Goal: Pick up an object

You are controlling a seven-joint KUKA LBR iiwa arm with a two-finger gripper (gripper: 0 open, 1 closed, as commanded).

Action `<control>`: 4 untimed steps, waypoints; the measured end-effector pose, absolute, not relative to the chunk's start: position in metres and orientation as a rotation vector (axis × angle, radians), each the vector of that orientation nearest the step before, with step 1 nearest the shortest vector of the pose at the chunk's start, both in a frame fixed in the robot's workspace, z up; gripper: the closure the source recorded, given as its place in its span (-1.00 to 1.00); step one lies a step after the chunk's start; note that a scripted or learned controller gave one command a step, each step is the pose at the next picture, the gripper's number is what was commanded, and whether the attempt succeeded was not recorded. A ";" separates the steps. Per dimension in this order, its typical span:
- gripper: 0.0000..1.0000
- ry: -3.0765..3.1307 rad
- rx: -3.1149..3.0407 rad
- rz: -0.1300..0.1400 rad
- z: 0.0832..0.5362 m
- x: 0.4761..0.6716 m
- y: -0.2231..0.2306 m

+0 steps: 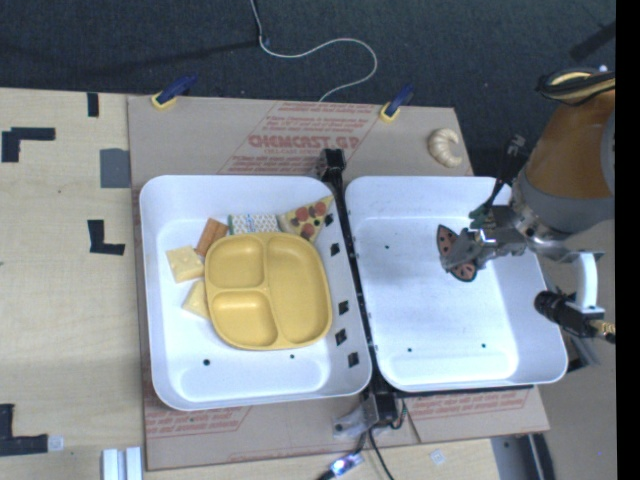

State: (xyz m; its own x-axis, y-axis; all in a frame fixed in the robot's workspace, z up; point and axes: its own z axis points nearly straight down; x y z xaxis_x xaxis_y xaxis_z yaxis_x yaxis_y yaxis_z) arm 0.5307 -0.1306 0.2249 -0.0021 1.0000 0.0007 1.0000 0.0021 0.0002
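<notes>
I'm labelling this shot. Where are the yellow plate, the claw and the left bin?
yellow plate (268, 290), camera view, middle divider.
claw (462, 252), camera view, between its fingertips.
left bin (165, 196), camera view, upper-left rim.

Both bins (165, 298) are white; the sectioned plate (268, 290) is yellow; the arm (570, 168) is grey with orange; the bench's board (290, 148) is tan, printed red.
</notes>
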 end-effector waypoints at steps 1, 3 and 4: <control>1.00 -2.224 -2.213 0.003 0.214 0.512 -0.077; 1.00 -2.223 -2.215 0.002 0.233 0.495 -0.009; 1.00 -2.221 -2.217 0.003 0.231 0.493 -0.011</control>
